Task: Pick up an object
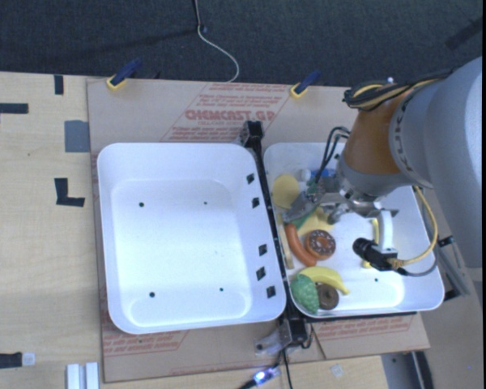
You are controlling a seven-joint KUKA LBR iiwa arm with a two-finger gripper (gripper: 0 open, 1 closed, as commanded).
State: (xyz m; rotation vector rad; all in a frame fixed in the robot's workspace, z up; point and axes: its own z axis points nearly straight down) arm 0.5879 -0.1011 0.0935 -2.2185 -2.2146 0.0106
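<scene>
Hovering hand (308,209), toys (317,245) beneath, right bin (413,298)

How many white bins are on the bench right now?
2. The left bin sits in the middle of the camera view. The right bin lies right beside it, holding toy food, with the arm reaching in over it and hiding part of it.

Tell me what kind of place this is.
Probably a robotics lab bench for grasping trials: a grey arm reaches over two white bins, the right one holding toy food such as a banana, all on cardboard clamped to the table.
</scene>
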